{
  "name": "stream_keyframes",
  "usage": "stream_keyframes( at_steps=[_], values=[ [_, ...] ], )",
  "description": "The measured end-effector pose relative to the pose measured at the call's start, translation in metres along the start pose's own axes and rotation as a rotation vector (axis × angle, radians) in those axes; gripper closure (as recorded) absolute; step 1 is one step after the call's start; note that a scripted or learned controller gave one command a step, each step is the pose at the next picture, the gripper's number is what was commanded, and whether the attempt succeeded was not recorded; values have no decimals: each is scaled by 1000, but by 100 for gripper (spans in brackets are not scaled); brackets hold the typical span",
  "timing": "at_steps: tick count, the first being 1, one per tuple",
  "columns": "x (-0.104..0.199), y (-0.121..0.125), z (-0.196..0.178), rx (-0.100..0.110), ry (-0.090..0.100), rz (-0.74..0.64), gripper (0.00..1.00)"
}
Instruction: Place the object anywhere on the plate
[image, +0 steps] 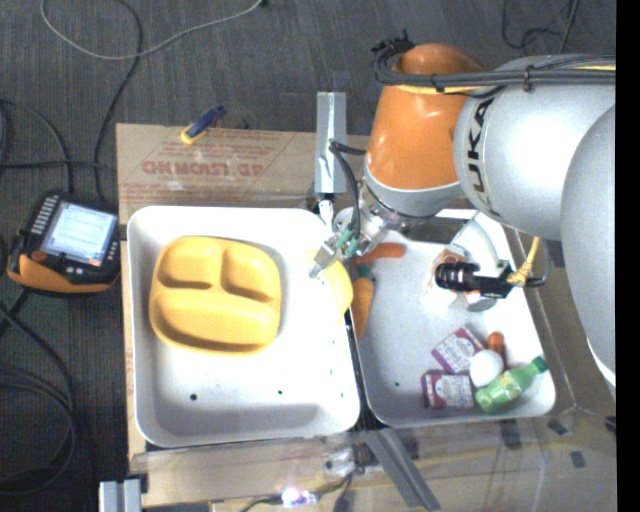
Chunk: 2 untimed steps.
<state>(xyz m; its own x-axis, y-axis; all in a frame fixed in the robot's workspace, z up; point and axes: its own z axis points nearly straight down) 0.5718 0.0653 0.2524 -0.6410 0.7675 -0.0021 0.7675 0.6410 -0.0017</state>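
A yellow divided plate (215, 293) lies in the left half of the left bin (240, 400). My gripper (333, 256) hangs over the wall between the two bins, to the right of the plate. A rounded yellow object (341, 286) sits directly under the gripper at the left bin's right edge, touching or nearly touching it. The gripper partly covers its top. The view does not show whether it is held.
An orange carrot-like piece (362, 302) lies just inside the right bin (400, 400), with a red-orange piece (383, 252) behind it. Two purple pouches (455, 352), a white egg-shaped thing (486, 368) and a green bottle (510, 385) crowd that bin's front right corner.
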Motion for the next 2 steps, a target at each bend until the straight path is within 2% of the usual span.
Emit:
stream_keyframes(
  at_steps=[1, 2],
  values=[
    [-3, 35, -22, -1, -2, -277, 100],
    [4, 48, -13, -1, -1, -350, 100]
  ],
)
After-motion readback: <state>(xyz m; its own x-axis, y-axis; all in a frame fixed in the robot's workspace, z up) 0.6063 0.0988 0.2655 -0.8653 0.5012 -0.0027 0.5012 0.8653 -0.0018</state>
